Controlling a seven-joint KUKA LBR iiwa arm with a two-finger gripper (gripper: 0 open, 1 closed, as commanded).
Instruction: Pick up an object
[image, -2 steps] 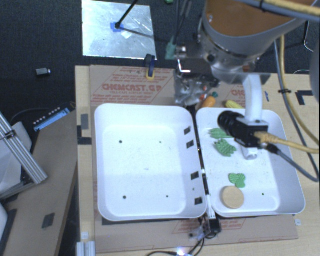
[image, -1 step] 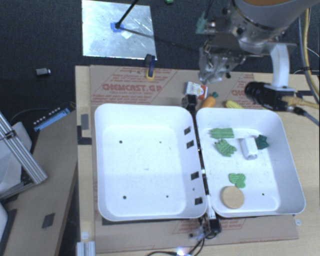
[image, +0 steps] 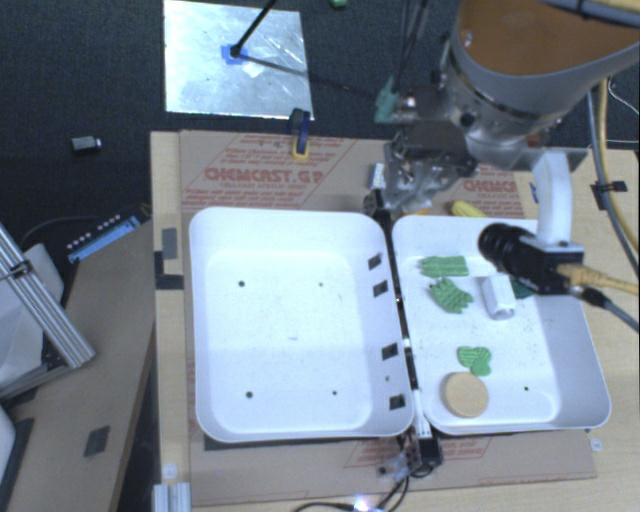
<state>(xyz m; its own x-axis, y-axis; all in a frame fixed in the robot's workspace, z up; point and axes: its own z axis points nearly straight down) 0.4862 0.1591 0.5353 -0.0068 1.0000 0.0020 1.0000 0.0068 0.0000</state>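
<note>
Right bin (image: 575, 400): two green ridged pieces (image: 444, 267) and (image: 451, 296), a smaller green piece (image: 474, 359), a round tan disc (image: 465, 394), a white cylinder (image: 497, 298), and a yellow item (image: 466, 210) at the far rim. Left bin (image: 290, 320): bare white floor. Gripper (image: 418, 190): above the bins' far edge, near the divide; state of fingers cannot be told. Both bins sit on cardboard (image: 250, 170) on the desk.

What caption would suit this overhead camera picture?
Robot arm above two white bins; the right one holds green pieces, a tan disc, and a white cylinder.
</note>
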